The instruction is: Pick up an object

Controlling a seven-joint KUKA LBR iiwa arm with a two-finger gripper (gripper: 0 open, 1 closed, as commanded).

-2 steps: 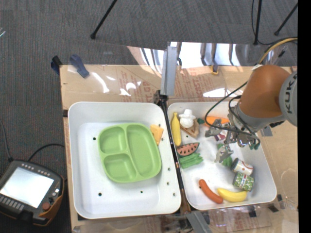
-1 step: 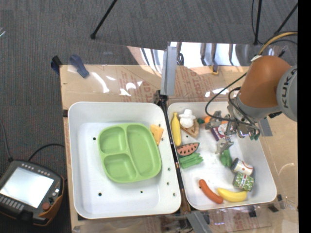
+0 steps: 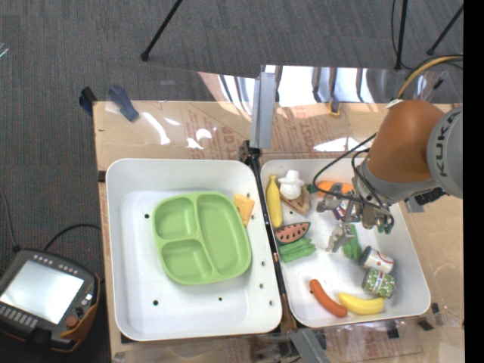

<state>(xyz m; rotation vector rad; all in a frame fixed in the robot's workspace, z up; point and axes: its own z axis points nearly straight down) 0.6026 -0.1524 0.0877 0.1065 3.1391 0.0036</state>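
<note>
Camera view looks down on two white bins side by side, and we see our arm [image 3: 412, 153] reaching in from three o'clock over the right bin [image 3: 418, 278]. Our gripper [image 3: 342, 237] hangs low near the middle of that bin, with its fingers a little apart and nothing visible between them. Just at four o'clock from the fingertips lies a small green piece [image 3: 352, 249], touching or nearly touching them; we cannot tell which. Beyond it, toward four o'clock, a small can [image 3: 376, 260] lies on its side, and another can with a green label [image 3: 379, 283] sits just below it. At the bin's six o'clock edge rest a sausage [image 3: 327, 298] and a yellow banana [image 3: 362, 304], close together. Toward nine o'clock from the gripper we see a watermelon slice [image 3: 292, 233] with green beans [image 3: 297, 249] beneath it, and a second banana [image 3: 274, 200] standing along the left wall. A white figure [image 3: 290, 184] sits at eleven o'clock, and a carrot [image 3: 333, 187] at twelve. The left bin [image 3: 125, 278] holds a green divided plate [image 3: 202, 237] with a cheese wedge [image 3: 244, 206] at its two o'clock corner.
</note>
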